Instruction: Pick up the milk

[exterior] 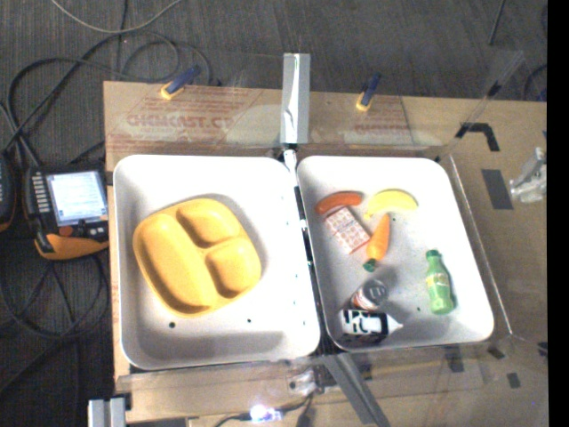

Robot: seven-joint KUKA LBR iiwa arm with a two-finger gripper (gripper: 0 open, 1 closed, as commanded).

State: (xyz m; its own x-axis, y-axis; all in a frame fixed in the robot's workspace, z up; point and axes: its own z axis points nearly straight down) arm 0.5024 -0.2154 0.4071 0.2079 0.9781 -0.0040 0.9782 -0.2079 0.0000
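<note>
Milk: black-and-white carton (369, 325) lying flat in the near corner of the shallow white right bin (462, 225), touching a small grey can (373, 293)
Left bin: shallow white bin (124, 194) holding a yellow divided plastic plate (197, 254)
Bottle: green plastic one (438, 283), right of the can
Pincer: honestly can't tell how open it is or what it's got

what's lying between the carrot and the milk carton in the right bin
A small can lies between them in the camera view, just below the carrot and right above the black-and-white milk carton at the right bin's near edge.
</note>
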